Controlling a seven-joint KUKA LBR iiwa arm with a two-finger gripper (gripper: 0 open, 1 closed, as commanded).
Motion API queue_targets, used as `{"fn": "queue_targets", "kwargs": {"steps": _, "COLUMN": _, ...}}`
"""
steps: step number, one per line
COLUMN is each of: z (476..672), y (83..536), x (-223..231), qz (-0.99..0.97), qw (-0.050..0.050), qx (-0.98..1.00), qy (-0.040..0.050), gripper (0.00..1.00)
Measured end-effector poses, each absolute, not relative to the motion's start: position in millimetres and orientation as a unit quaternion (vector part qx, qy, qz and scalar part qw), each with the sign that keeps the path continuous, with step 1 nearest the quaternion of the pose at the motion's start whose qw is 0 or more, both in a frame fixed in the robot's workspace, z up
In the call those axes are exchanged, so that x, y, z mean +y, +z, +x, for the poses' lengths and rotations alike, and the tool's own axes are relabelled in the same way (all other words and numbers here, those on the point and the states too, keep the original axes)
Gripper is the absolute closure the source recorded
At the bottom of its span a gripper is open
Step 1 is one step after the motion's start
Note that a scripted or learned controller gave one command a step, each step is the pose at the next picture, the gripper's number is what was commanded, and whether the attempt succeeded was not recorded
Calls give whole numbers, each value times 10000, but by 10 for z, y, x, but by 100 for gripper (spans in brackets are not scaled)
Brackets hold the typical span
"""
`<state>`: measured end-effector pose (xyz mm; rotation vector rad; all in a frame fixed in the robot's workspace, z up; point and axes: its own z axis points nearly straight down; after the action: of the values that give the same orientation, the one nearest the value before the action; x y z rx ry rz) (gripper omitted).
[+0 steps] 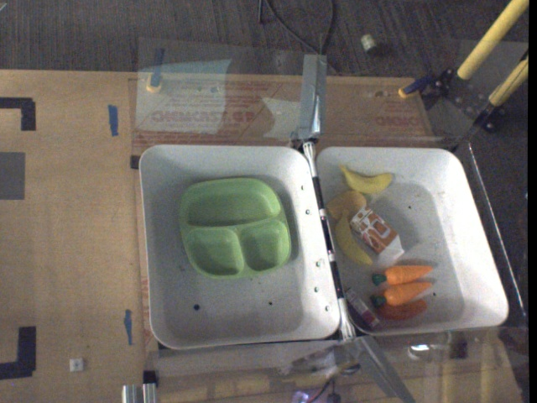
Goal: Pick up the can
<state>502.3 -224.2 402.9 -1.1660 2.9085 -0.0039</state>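
Can (362, 307): best candidate is a small dark object lying on its side in the right bin (470, 225), front-left corner, tight against the wall shared with the left bin (159, 250). Too dark and small to read a label.

Just beside it, to the right: three carrots stacked in a row, top one (409, 273), middle one (405, 292), and a darker bottom one (404, 311) that nearly touches the can.

Farther back along the same wall: a white-and-orange carton (376, 232) resting on a long yellow piece (351, 243), then a rounded yellow piece (346, 203), then a banana (367, 180) at the back.

Left bin holds a green divided plate (235, 227), upright, roughly centred.

Both bins sit on the tan worktop (67, 225). Yellow-handled poles (497, 30) at the far right corner.

Claw state: cannot tell.
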Motion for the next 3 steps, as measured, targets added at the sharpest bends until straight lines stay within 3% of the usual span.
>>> {"fn": "queue_targets", "kwargs": {"steps": 1, "z": 4918, "y": 3121, "x": -2239, "qz": -4128, "qw": 22, "qx": 9108, "qy": 6, "gripper": 100}}
{"fn": "queue_targets", "kwargs": {"steps": 2, "z": 4852, "y": 1795, "x": -2206, "qz": -5369, "qw": 11, "qx": 8436, "qy": 9, "gripper": 100}}
{"fn": "queue_targets", "kwargs": {"steps": 3, "z": 4804, "y": 1394, "x": -2225, "qz": -4392, "qw": 5, "qx": 8984, "qy": 13, "gripper": 100}}
